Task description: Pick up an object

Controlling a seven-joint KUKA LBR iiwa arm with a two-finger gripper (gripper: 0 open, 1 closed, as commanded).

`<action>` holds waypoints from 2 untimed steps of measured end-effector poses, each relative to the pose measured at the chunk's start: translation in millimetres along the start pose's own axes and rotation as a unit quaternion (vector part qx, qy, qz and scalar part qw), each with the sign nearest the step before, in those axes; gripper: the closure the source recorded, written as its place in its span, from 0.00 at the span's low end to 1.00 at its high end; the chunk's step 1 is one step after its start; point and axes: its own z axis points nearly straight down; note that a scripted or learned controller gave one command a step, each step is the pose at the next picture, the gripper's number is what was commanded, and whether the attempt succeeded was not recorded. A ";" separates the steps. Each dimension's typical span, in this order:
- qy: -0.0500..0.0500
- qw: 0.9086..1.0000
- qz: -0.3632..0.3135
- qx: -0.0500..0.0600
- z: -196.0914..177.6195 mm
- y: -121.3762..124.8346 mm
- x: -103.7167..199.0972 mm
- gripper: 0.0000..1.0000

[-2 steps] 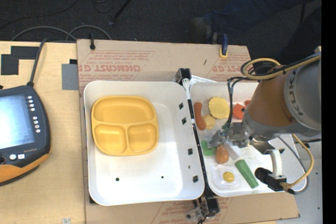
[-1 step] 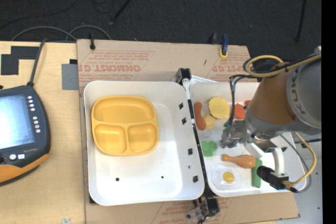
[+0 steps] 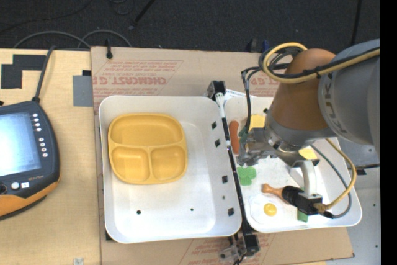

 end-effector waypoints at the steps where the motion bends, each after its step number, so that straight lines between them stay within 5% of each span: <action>1: 0.000 1.000 0.003 0.000 -95.3 -46.0 22.7 1.00; 2: 0.000 1.000 -0.002 -0.003 -198.3 -43.0 112.2 1.00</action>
